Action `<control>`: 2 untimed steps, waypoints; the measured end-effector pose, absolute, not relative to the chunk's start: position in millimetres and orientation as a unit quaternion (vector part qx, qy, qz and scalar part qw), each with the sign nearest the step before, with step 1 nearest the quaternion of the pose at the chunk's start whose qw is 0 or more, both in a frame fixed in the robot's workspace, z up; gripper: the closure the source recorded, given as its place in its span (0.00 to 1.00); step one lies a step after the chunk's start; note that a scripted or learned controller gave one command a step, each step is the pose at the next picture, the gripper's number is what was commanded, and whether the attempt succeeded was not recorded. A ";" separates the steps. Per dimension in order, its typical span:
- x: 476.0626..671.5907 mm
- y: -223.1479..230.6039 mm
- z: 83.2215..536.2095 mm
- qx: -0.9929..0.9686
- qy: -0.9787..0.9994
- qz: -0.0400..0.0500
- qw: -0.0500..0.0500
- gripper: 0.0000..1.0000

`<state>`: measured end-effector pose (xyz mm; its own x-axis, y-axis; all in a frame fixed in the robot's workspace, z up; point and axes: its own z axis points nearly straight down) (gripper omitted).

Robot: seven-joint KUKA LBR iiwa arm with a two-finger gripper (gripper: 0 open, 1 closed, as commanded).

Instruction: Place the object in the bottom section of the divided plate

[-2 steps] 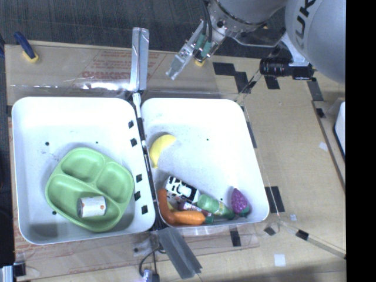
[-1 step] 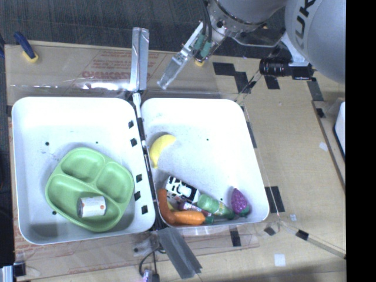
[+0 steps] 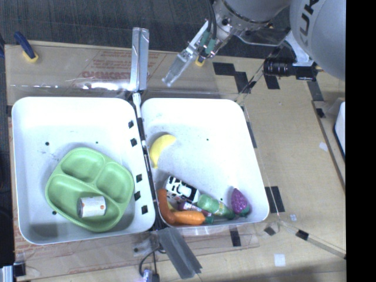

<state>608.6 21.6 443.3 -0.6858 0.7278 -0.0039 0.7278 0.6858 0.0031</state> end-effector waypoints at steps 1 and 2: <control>646.2 -21.4 442.8 0.255 0.967 0.000 0.002 0.00; 648.9 -65.7 444.1 0.238 0.971 0.000 0.003 0.00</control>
